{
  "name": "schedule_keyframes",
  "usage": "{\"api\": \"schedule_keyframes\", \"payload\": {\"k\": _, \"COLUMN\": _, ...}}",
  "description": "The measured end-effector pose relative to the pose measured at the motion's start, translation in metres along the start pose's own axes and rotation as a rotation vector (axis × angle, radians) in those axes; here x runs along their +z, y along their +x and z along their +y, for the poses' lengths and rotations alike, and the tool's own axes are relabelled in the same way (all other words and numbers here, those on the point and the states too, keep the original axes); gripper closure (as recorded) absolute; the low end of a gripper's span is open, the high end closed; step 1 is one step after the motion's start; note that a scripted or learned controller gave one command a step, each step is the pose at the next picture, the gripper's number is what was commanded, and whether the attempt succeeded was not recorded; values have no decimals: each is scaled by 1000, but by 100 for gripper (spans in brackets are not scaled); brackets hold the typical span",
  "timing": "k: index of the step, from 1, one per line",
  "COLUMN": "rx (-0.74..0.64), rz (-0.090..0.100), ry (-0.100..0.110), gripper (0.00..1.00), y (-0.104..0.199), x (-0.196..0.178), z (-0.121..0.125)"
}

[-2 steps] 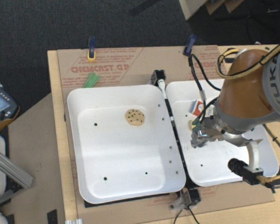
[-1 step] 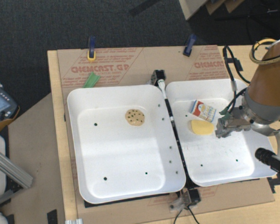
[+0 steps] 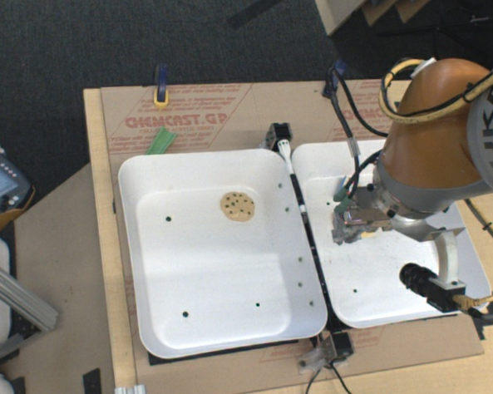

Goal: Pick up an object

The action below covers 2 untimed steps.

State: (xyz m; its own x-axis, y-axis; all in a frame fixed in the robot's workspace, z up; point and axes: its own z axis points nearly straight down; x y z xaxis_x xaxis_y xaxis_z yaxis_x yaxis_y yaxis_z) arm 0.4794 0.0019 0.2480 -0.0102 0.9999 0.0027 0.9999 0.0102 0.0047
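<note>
Tool (image 3: 347,227): low over the right bin's (image 3: 387,308) left half; finger state cannot be told.
Cookie (image 3: 238,206): flat in the left bin (image 3: 163,264), toward its far edge, well apart from the tool.

I've got one fixed camera above the bench (image 3: 116,242), looking down at a slant. It sits far enough back to frame both white bins: left bin (image 3: 149,239), right bin (image 3: 377,296). The arm (image 3: 434,130) comes in from the right.

A cookie (image 3: 238,206) lies in the left bin (image 3: 151,264); the gripper (image 3: 348,224) hangs over the right bin (image 3: 378,309).
</note>
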Motion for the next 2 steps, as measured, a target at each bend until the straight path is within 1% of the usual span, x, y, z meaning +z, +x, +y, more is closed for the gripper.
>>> {"api": "schedule_keyframes", "payload": {"k": 1, "rx": 21, "rz": -8, "ry": 2, "gripper": 100, "y": -109, "x": 7, "z": -2}}
{"api": "schedule_keyframes", "payload": {"k": 2, "rx": 4, "rz": 1, "ry": 13, "gripper": 100, "y": -39, "x": 67, "z": -2}}
